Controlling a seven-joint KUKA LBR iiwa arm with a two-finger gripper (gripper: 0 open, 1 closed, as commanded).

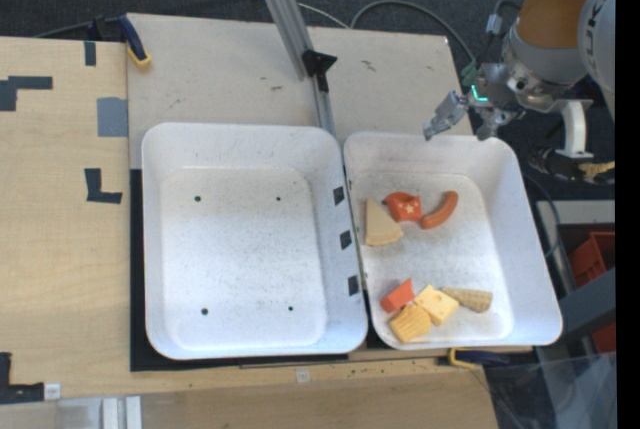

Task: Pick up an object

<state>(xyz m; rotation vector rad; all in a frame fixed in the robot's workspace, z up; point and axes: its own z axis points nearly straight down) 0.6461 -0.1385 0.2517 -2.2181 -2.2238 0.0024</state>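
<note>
Gripper point(462, 117) open, empty, hung over right bin point(520, 177) rim. Risk: toys point(420, 209) clustered, could grab two.

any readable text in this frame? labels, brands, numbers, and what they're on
None readable.
Small white tag on the bench at the lower left: too small and blurred to read.
Grey tape patches on the bench: plain, no lettering.
Both bins, left and right, the arm and the gripper: no markings visible.

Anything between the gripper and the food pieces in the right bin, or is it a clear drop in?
Nothing visible blocks it. The gripper hangs at the right bin's far rim; the sausage and tomato piece lie uncovered on the floor nearest it, the rest farther toward the near wall.
</note>
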